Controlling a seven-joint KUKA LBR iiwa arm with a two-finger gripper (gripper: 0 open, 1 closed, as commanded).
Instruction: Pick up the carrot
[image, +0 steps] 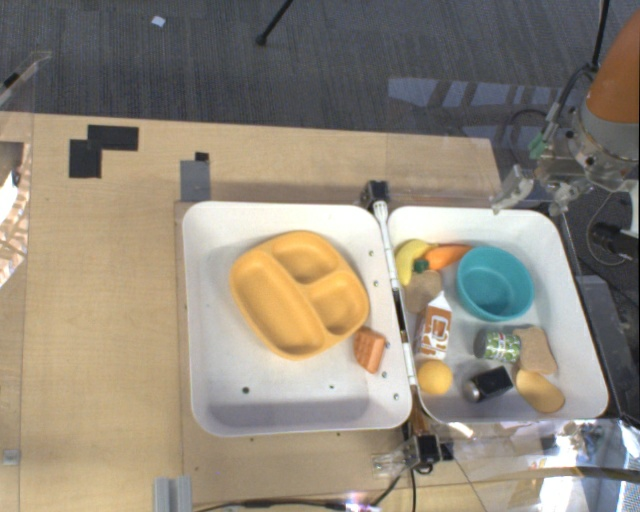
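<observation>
Small orange carrot with a green top (445, 257) lies at the upper left of the right white bin (566, 250), between a yellow banana (408, 258) and a teal round bowl (494, 283), touching the bowl's rim. Grey two-finger gripper (527, 187) hangs at upper right of frame, over the bin's top edge, well apart from the carrot; finger state cannot be told. Left white bin (205, 300) holds a yellow sectioned plate (298, 293).

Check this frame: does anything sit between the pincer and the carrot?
Nothing visible lies in the gap. The pincer hangs over the right bin's far rim, and bare bin floor separates it from the carrot. The carrot is crowded, though: the teal bowl and the banana flank it.
</observation>
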